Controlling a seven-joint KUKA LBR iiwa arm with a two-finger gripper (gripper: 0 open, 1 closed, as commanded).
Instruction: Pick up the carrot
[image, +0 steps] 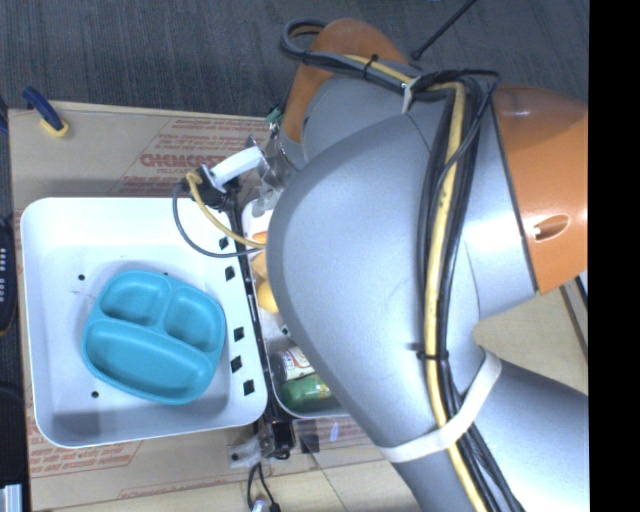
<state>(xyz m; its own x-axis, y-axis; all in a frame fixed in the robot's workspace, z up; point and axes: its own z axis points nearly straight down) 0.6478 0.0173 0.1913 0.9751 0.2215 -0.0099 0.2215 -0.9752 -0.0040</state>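
Carrot (257, 239): a thin orange sliver at the near wall of the right bin (272, 372), just below my hand (258, 190). I take it for the carrot by colour alone, since too little of it is exposed to be sure of shape or which way it lies.

Hand: down at the top end of the right bin, close above that sliver, with a white bracket and looped cables (200, 215) hanging off its outer side. I cannot tell whether it is open or closed, nor whether it touches the carrot. My own arm (400, 270) lies across most of this bin and blocks the line of sight. No claim of a hold.

Why I am placed so, as I judge it: the arm is folded low over the right bin because the target sits against the wall shared with the left bin, so the reach has to come right across.

Further below the hand, same bin: a pale yellow thing (266, 296) by the wall, then a green-labelled jar (300, 388) at the bottom corner. Both are near the carrot's side of the bin, so there is a risk of a nudge on any sideways move.

Beyond the wall from the hand: left bin (50, 300), holding a blue divided plate (152, 335), flat, well apart from the hand. Not part of this job.

Both bins sit on a brown worktop (150, 140).

Stage, my guess: at or near the grasp, with the lift unconfirmed.
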